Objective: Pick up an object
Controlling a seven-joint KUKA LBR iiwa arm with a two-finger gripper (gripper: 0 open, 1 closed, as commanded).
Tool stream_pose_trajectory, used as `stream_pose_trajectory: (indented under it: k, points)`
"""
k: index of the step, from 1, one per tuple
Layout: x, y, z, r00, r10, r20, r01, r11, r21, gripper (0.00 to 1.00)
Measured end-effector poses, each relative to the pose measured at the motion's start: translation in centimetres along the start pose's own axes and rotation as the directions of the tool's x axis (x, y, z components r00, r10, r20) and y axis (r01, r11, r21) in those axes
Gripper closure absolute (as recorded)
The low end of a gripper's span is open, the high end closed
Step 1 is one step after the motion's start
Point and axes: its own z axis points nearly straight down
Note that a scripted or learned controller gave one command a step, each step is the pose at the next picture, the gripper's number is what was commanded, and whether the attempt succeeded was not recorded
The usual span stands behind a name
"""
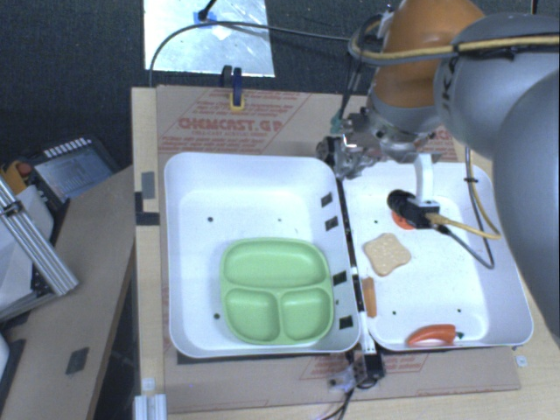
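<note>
The toast slice (386, 254) lies flat in the right bin (459, 297), likely light, stiff and thin, best pinched across its edges; the gripper (348, 157) hangs near that bin's far corner, its opening impossible to tell.

A divided tray (278, 289) is lying in the left bin (227, 191), toward its front. In the right bin (455, 289), just beside it, a bread slice (386, 254) is sitting near the middle, a small stick (369, 297) is lying before it along the left wall, and a curved piece (430, 333) is resting at the front edge.
</note>
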Motion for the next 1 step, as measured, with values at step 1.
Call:
stream_pose_trajectory:
  k: [1]
  points:
    - [6.04, -0.01, 0.80, 1.000, 0.000, 0.000, 0.000, 1.000, 0.000, 1.00]
